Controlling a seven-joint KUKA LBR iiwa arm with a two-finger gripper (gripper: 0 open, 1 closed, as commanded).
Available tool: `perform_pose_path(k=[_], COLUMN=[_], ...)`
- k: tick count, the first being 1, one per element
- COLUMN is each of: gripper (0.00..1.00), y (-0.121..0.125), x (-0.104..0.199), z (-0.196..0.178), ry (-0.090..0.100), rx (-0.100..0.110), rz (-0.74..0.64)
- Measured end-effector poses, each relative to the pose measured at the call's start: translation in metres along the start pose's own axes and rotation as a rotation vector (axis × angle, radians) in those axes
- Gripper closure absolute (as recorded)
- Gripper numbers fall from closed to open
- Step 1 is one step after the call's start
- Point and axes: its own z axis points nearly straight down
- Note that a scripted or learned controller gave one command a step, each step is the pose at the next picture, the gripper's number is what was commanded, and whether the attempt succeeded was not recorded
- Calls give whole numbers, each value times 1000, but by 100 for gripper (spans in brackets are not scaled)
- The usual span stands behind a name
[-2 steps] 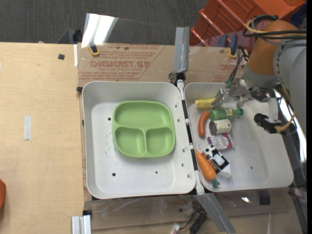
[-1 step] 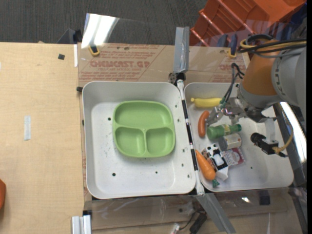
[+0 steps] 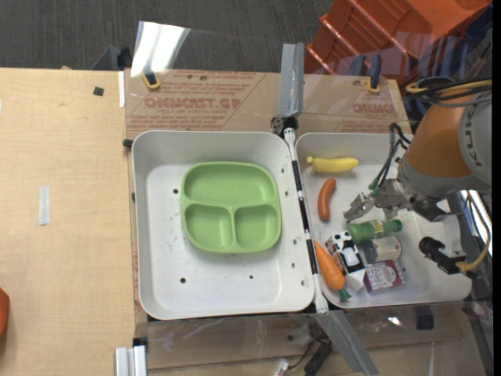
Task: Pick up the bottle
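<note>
A purple-and-white packet (image 3: 383,276) is seen nearest the camera, at about five o'clock in the right bin (image 3: 438,292), with an orange carrot (image 3: 329,266) lying at its nine o'clock against the bin's left wall. Just beyond these, a small black-and-white item (image 3: 344,248) and a pale, clear container (image 3: 380,250) are found side by side. The bottle (image 3: 374,229), green with a lighter cap end, is laid on its side just past them, near the middle of the right bin, its long axis running from nine to three o'clock. The gripper (image 3: 365,204) is positioned directly above and beyond the bottle, at its eleven o'clock; whether its fingers are spread or closed cannot be told, and nothing is seen held between them. Farther on, a red sausage (image 3: 326,198) is placed at nine o'clock of the gripper, and a yellow banana (image 3: 333,163) lies at the far end. In the left bin (image 3: 156,233), a green divided plate (image 3: 232,206) is set centrally.
</note>
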Motion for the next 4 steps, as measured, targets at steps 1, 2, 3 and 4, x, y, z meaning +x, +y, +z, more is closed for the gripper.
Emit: perform_pose_path(k=[1, 2, 3, 4], gripper=[0, 100, 0, 0], y=[-23, -23, -23, -67], x=[25, 24, 24, 18], z=[1, -8, -8, 1], ry=[0, 0, 0, 0], rx=[1, 1, 1, 1], rz=[-2, 2, 1, -10])
